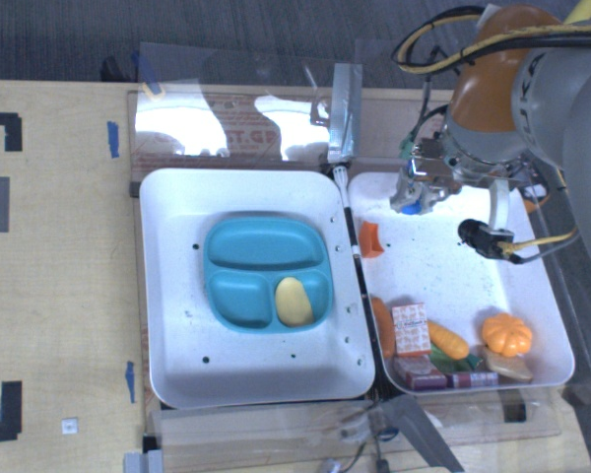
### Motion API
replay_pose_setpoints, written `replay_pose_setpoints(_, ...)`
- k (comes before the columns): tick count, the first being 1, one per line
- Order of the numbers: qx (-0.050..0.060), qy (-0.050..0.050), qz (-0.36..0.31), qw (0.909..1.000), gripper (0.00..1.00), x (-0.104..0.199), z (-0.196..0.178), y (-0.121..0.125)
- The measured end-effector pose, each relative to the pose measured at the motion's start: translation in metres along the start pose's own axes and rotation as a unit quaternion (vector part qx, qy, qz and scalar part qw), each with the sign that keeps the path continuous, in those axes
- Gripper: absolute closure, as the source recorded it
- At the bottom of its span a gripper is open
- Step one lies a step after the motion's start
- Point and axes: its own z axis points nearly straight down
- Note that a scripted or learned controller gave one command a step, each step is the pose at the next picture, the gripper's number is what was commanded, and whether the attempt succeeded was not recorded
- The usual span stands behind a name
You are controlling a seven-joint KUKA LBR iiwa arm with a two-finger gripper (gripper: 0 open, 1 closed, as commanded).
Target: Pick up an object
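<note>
over the far left part of the right shallow white bin (pixel 532 264) hangs the two-finger gripper (pixel 411 197) on the grey arm with its orange band (pixel 497 87); whether it is released or clenched, i cannot tell. along that bin's near edge lie a small orange pumpkin (pixel 506 333), a carrot-shaped orange piece (pixel 447 341) and a pink-and-white carton (pixel 410 327), well apart from the gripper. the left white bin (pixel 167 343) holds a teal three-part plastic tray (pixel 266 272), with a pale yellow oval object (pixel 294 302) in its near right compartment.
</note>
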Motion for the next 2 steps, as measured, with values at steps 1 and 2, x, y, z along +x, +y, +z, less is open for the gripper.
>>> replay_pose_setpoints(1, -0.001, -0.001, -0.005, 1.0000, 1.00, 0.027, 0.000, 0.003)
replay_pose_setpoints(2, 0.000, 0.000, 0.167, 0.9859, 1.00, 0.104, -0.028, -0.005)
